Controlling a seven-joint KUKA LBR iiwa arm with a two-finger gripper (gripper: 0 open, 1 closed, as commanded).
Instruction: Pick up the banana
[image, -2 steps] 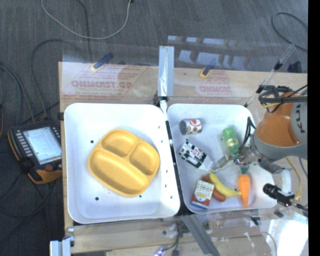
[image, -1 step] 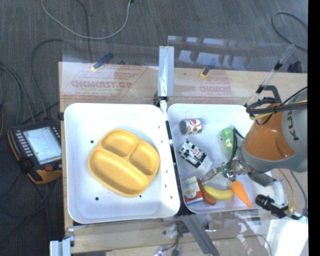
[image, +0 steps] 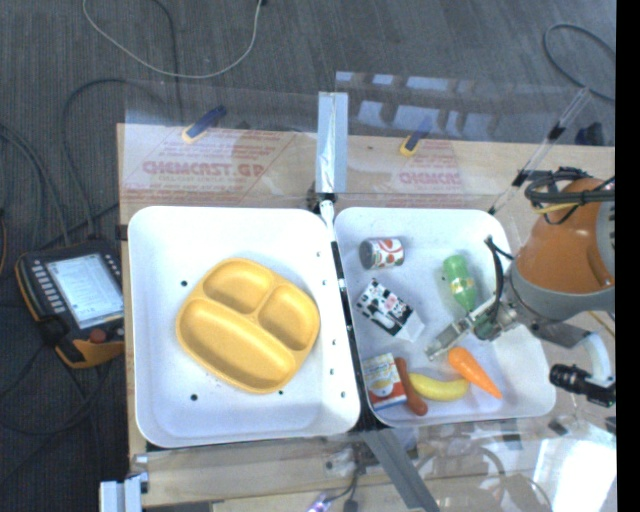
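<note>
Banana (image: 440, 387) is seen lying flat at the near edge of the right bin (image: 520, 400), flanked by a red sausage (image: 411, 389) and a carrot (image: 474, 371). Gripper (image: 452, 340) is positioned just above it, over the carrot's top end; jaw state cannot be told, and nothing is seen gripped. Farther back, a green bottle (image: 459, 282) and a can (image: 383, 252) are seen; a yellow tray (image: 248, 324) is seated in the left bin (image: 160, 240).
</note>
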